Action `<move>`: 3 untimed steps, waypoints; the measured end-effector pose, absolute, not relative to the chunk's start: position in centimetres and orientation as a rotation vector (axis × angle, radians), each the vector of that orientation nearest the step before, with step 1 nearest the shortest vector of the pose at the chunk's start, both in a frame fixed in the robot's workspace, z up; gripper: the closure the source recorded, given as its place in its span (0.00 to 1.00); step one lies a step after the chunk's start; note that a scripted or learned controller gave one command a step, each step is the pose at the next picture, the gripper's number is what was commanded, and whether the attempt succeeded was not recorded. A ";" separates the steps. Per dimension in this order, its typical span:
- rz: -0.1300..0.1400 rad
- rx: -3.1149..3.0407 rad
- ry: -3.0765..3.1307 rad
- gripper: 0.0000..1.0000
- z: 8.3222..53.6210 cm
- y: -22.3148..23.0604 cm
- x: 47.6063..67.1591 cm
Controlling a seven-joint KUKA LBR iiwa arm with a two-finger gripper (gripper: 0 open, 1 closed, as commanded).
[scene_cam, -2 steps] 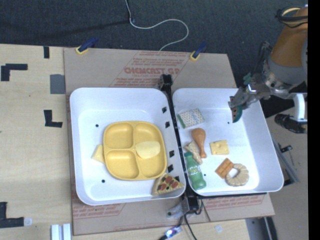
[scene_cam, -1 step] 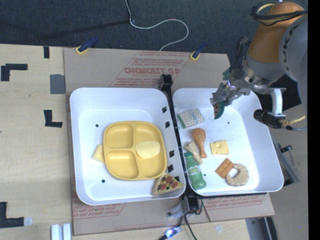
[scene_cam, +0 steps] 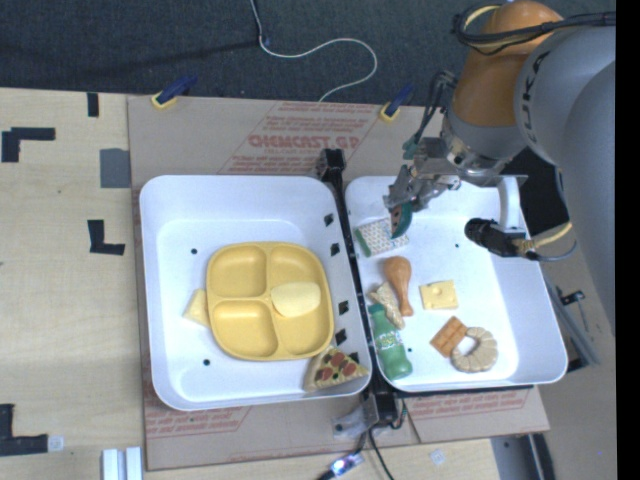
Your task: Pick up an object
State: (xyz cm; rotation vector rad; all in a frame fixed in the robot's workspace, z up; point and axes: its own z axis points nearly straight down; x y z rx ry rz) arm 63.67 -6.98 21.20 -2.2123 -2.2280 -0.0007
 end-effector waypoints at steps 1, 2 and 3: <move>0.000 -2.217 -2.225 1.00 21.6 -4.9 64.7; 0.003 -2.218 -2.223 1.00 21.7 -3.9 64.2; -0.001 -2.219 -2.224 1.00 23.4 -4.2 64.2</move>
